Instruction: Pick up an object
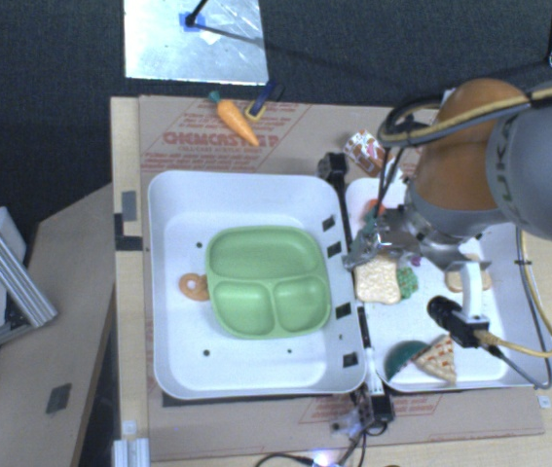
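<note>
The gripper hangs over the right bin, just above the toast at its left wall; finger state cannot be told. The toast looks light, stiff and flat, best pinched across its edges.

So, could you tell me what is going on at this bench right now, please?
The grey KUKA arm reaches in over the right bin, its wrist low above a pale toast-like piece near the bin's left wall. A waffle-patterned wedge lies nearer the front. The left bin holds a green divided plate and a small pretzel. A toy carrot lies outside the bins.
</note>
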Robot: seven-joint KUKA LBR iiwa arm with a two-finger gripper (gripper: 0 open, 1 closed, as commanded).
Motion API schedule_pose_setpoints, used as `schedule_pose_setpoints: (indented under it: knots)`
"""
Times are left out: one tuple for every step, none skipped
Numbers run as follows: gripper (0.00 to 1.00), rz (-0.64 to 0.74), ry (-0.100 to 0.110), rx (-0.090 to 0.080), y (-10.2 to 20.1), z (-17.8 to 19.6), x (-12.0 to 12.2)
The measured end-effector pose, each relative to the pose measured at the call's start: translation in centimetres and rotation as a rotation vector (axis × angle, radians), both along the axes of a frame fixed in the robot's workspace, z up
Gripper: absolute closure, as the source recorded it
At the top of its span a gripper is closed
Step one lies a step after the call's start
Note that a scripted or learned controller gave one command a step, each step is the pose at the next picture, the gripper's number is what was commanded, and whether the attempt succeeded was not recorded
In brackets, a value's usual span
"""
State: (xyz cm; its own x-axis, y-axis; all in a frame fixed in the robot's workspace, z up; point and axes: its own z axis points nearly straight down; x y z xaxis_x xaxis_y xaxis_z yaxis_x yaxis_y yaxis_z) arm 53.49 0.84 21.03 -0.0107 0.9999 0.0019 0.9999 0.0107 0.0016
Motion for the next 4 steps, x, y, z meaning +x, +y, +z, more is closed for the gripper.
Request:
schedule_pose_setpoints:
  knots:
    - [1.0,-0.001,-0.001,0.0,4.8,0.6,1.4]
    - [1.0,0.0,0.0,0.001,9.8,2.4,0.8]
    - [1.0,-0.004,0.002,-0.002,10.0,0.8,1.1]
    - [1.0,-0.01,0.0,-0.002,8.8,2.0,1.7]
